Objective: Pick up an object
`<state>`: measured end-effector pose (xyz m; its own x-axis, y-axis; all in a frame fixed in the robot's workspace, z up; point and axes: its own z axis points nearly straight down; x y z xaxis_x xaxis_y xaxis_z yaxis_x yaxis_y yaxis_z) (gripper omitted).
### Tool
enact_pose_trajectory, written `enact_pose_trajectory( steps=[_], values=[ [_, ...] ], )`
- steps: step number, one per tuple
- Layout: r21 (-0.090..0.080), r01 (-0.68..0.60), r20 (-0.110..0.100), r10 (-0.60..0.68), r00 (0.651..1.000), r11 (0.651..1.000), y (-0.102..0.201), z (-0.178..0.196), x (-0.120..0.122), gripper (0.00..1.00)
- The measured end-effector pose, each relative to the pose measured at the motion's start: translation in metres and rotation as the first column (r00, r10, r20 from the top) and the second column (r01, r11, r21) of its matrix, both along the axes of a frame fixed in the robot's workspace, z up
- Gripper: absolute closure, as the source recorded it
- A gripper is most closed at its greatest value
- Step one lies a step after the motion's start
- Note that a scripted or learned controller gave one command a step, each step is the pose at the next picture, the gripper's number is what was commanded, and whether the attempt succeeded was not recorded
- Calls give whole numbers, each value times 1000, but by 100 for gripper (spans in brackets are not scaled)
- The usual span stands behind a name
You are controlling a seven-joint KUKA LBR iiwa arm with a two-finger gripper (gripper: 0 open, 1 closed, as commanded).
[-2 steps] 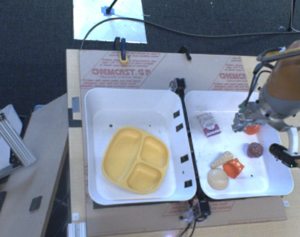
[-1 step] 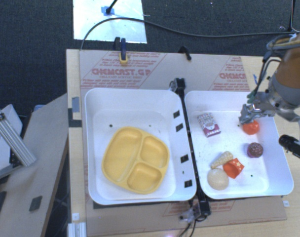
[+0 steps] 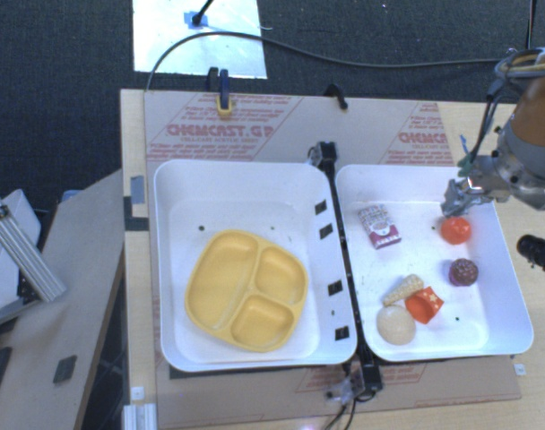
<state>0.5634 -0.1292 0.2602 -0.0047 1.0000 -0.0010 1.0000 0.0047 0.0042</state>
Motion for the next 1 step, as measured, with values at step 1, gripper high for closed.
enact_pose_trajectory(
  steps=[1],
  values=[
    [2, -6, -1, 6, 1000, 1000, 62, -1, 13, 100]
  ],
)
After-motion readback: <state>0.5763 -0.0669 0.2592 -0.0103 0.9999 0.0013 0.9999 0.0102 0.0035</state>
